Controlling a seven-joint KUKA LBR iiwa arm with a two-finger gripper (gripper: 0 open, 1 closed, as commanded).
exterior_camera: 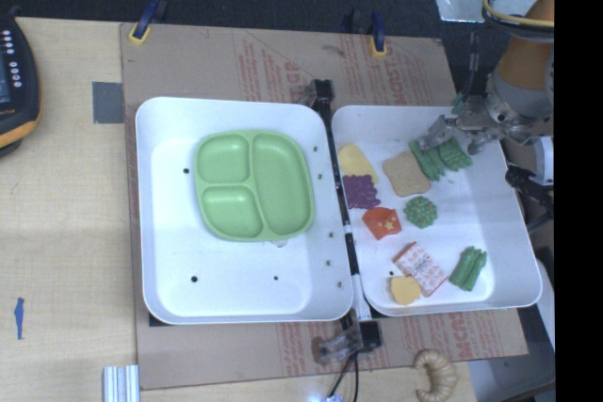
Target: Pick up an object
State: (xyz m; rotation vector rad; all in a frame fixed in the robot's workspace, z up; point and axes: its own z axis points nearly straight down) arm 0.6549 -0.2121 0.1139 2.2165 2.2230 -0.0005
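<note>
Hovering end effector (450, 138) over green toy (441, 158), right bin (513, 212); grip state unclear.

Two white bins (160, 202), one green plate (254, 184), eight toy foods (382, 222).

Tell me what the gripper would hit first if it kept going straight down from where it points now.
Probably the green ridged toy lying right under the gripper at the back of the right bin. Height is hard to judge; it may already be touching it.
</note>
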